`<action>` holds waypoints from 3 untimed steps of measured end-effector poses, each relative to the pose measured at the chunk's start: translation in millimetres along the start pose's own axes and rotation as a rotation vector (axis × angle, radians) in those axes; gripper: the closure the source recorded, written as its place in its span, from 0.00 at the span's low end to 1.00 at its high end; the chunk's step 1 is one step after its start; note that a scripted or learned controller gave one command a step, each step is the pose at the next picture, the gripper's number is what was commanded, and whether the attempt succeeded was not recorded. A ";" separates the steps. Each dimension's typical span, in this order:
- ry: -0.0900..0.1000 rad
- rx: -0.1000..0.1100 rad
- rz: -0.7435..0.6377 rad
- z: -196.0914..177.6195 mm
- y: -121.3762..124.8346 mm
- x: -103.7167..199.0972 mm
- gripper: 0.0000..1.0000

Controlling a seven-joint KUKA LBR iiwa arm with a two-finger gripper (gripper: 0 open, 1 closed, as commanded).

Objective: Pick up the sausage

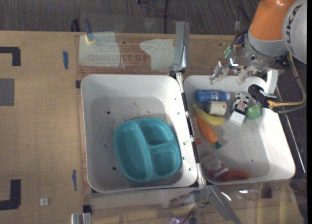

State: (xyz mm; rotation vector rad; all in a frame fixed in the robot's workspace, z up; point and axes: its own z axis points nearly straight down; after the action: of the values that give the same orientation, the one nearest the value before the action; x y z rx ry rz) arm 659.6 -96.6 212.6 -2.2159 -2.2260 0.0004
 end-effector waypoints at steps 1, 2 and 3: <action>-0.001 -0.001 -0.046 41.5 -111.4 -81.0 0.00; 0.000 0.000 -0.140 110.7 -96.3 -98.4 0.00; 0.000 -0.001 -0.139 110.4 -96.2 -98.6 0.00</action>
State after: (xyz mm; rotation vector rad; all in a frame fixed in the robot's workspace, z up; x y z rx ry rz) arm 563.7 -195.6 102.3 -2.0557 -2.3752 -0.0006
